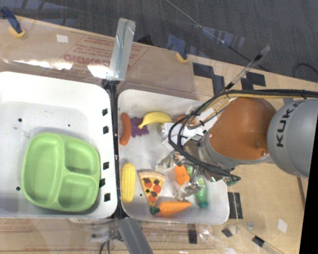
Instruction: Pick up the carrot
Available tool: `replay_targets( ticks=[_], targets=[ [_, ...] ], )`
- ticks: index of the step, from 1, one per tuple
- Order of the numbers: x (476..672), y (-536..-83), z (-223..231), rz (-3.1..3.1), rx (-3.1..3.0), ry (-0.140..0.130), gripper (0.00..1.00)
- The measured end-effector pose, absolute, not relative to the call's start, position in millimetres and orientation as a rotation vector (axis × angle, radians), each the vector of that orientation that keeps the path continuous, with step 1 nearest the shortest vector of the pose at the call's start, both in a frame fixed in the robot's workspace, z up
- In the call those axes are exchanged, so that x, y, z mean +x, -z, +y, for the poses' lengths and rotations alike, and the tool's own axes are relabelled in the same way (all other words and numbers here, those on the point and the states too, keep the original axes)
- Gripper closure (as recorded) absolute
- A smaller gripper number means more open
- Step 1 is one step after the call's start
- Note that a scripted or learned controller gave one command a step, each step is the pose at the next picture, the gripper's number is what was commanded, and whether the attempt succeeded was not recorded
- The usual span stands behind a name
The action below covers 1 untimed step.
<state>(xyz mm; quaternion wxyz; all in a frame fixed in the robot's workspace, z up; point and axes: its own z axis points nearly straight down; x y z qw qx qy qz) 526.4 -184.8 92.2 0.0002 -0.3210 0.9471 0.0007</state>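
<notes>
camera view
carrot (pixel 172 207): lower middle of the right bin (pixel 151 102), near its front wall; lies almost flat, thick end to the right, thin end lower left with a small green bit
carrot handling: looks like a toy, so probably light, stiff, smooth and a bit slippery; tapered, so may squirt out of a pinch near the tip
carrot hold point: best guess is across the thick half, jaws closing on the short axis; front wall close by leaves little room on that side
end effector (pixel 190 178): hangs over the right part of the right bin, just above the carrot in the frame; grasp state cannot tell, wrist and cables cover it
orange piece (pixel 181 174): small, right at the end effector; cannot tell if it is held or just lying under it
green bottle (pixel 202 200): just right of the carrot, partly under the tool
neighbours: pizza slice (pixel 150 186) touching or nearly touching the carrot's thin end; corn (pixel 128 182) further left by the divider
others: banana (pixel 157 118), sausage (pixel 125 128), purple item (pixel 142 129) in the upper left of the right bin, well apart from the carrot
left bin (pixel 11 91): green divided plate (pixel 62 171)
hidden: arm (pixel 246 133) blocks the bin's right side; clear clutter near the tool is hard to read
</notes>
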Motion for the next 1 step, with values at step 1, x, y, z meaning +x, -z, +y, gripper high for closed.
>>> replay_targets(
  ticks=[1],
  targets=[
    [528.3,-102.8,-183.0,2.970,-1.014,-0.002,1.00]
  ],
)
